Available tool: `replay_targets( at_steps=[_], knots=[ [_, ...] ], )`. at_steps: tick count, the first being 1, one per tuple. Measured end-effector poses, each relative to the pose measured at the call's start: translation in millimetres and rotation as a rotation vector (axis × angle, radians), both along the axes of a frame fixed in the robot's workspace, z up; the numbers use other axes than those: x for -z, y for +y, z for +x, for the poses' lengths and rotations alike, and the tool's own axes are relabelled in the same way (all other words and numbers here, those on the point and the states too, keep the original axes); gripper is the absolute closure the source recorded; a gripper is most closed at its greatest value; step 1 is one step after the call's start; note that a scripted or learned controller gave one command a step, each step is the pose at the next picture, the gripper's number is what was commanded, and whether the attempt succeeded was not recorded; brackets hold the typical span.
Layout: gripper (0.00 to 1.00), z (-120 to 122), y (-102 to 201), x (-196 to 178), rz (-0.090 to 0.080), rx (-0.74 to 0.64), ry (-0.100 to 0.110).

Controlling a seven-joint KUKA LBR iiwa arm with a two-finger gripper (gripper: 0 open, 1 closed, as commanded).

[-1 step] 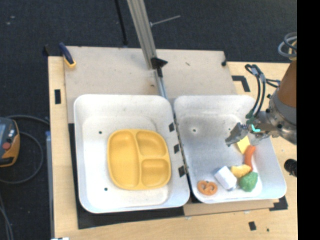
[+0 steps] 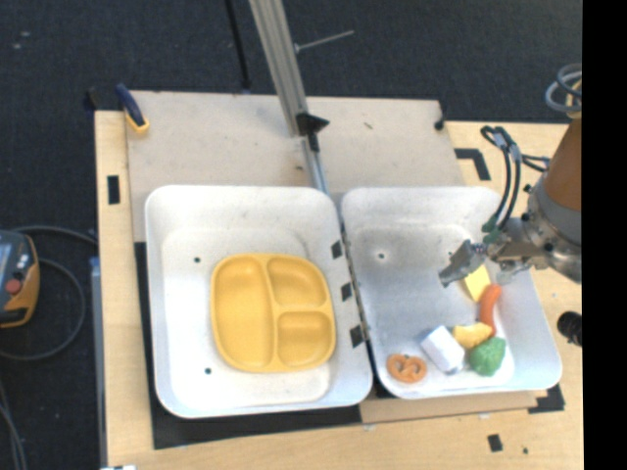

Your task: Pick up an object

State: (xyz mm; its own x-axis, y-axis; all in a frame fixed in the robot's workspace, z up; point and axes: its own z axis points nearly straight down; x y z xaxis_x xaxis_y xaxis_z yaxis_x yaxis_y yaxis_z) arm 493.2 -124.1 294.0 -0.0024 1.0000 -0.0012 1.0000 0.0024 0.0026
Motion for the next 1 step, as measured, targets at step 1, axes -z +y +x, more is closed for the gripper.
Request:
replay_targets(
  at_steps=[1],
  knots=[
    [0.0, -1.2, 4.0, 62.0, 0.001, 0.002, 0.006]
  ],
)
